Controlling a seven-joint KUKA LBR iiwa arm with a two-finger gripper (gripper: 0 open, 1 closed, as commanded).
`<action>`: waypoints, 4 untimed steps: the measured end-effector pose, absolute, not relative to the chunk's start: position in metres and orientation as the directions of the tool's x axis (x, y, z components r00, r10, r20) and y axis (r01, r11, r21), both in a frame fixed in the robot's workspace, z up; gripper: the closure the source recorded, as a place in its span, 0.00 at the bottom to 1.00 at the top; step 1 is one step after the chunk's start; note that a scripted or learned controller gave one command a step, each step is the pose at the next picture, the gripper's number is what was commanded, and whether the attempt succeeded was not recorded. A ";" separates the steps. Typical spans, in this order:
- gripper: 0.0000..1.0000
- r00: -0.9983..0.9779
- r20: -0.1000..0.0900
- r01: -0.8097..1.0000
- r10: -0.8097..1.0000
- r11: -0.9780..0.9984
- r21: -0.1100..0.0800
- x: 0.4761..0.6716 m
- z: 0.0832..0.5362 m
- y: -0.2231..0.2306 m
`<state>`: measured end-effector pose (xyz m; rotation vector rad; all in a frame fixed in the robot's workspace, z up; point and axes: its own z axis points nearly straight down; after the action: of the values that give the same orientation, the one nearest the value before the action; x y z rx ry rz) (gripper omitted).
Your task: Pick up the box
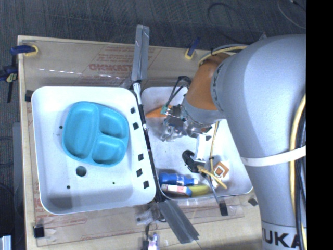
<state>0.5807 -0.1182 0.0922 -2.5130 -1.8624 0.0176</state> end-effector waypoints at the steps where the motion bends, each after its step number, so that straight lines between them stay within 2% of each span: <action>1: 1.00 0.513 -0.003 0.858 0.858 -0.513 -0.009 0.515 0.087 -0.108; 2: 1.00 0.457 -0.001 0.890 0.890 -0.457 -0.006 0.480 0.088 -0.090; 3: 1.00 0.652 -0.005 0.758 0.758 -0.652 -0.007 0.510 0.188 0.049; 4: 1.00 0.644 -0.015 0.764 0.765 -0.644 -0.015 0.510 0.192 0.050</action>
<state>0.5099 0.0500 0.1924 -2.8416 -1.3212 0.0311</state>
